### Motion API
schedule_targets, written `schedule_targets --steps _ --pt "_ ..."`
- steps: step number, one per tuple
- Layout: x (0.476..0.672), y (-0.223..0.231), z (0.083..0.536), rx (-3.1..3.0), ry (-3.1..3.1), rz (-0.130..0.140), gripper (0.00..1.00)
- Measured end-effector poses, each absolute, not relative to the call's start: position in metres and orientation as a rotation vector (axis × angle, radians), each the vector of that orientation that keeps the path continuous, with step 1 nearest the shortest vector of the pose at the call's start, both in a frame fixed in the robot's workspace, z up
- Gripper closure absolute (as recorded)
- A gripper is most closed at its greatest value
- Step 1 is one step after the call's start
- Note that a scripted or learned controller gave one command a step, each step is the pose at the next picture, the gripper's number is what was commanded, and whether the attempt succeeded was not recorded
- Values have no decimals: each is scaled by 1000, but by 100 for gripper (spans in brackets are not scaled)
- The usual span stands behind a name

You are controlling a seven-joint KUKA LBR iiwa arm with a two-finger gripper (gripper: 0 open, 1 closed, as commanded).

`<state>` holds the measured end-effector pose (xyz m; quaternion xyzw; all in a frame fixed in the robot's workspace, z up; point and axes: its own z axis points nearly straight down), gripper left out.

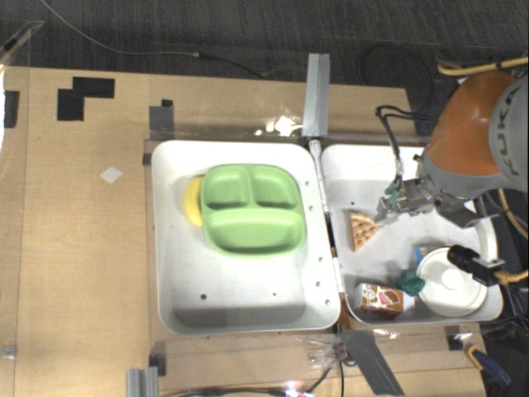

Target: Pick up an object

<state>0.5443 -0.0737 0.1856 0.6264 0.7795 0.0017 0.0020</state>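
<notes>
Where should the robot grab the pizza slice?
Best guess: come straight down from above and pinch the pizza slice across its narrow lower tip, one finger on each slanted edge. It lies flat in the right bin with bare floor around it, so the fingers have room. The wide top end looks too broad to span. The gripper hangs just to its upper right.

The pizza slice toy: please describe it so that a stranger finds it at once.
Look in the right bin, the one the arm reaches into. Near its middle, just below-left of the gripper, lies the pizza slice toy. It is the only orange-brown speckled triangle there; the neighbours are a white bowl and a brown packet.
</notes>
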Motion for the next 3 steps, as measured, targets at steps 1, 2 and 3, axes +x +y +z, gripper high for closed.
schedule_targets --steps 1,2,3 --pt "544 -74 185 1965 2446 5 0" --pt "568 -90 89 1648 2663 8 0" --pt "570 -90 100 1644 2659 12 100"
